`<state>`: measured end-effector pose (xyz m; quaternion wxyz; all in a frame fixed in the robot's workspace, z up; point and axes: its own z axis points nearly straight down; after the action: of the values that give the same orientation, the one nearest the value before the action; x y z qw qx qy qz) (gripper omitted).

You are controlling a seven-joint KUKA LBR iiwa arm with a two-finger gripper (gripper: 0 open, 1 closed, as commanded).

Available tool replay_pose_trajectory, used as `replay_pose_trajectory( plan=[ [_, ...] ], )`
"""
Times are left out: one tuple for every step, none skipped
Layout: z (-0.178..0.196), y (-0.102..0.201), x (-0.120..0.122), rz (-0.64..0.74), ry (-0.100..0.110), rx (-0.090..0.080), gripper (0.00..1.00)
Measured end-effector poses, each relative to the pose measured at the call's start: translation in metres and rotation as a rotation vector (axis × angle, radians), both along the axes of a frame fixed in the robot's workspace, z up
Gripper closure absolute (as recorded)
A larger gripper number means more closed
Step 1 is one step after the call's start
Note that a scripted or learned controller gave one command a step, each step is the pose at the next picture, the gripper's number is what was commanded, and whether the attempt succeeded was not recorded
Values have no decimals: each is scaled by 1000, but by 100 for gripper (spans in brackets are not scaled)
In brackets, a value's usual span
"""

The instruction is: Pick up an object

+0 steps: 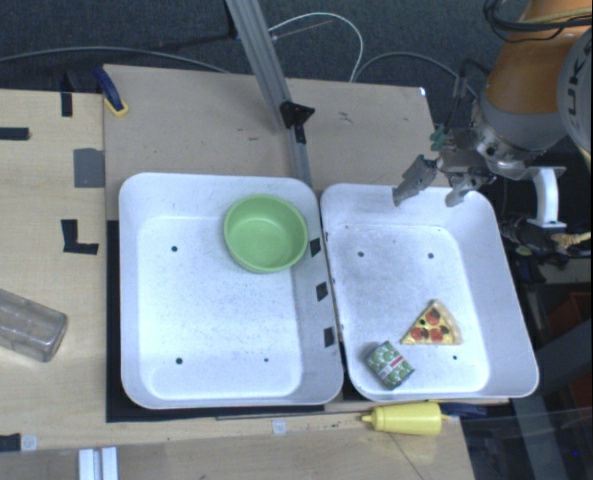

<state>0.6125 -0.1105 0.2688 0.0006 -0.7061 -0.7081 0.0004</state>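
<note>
The camera view looks down on two white bins side by side on the table, with the arm reaching in from the right and its gripper (432, 187) hanging above the far rim of the right bin (511, 298). Its two fingers are spread well apart with nothing between them, so it is empty-handed for now. The things it could take lie at the near end of that same bin: a pizza slice toy (433, 325), and just beside it, toward the near rim, a small green can (388, 363). They sit close together but look just apart. The left bin (146, 298) holds a green bowl (265, 232) near its far side, and a yellow bottle (408, 418) lies on the table just outside the right bin's near rim. I would judge the step in hand to be the approach, with the grasp not yet begun. To do it well, the gripper should travel toward the near end of the bin, settle over one item alone, and come straight down with the fingers straddling it, keeping off the neighbour and the bin wall. The pizza slice lies flat, its point aimed toward the far end of the bin and its crust edge toward the near right, so its long axis runs roughly along the bin's length; closing across the narrower part near the tip seems safest. The can lies on its side, tilted diagonally.
</note>
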Motion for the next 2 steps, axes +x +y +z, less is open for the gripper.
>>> replay_pose_trajectory(
  plan=[
    [0, 0, 0, 0, 0, 0, 0],
    [-65, 1, -3, -1, 6, -1, 0]
  ],
)
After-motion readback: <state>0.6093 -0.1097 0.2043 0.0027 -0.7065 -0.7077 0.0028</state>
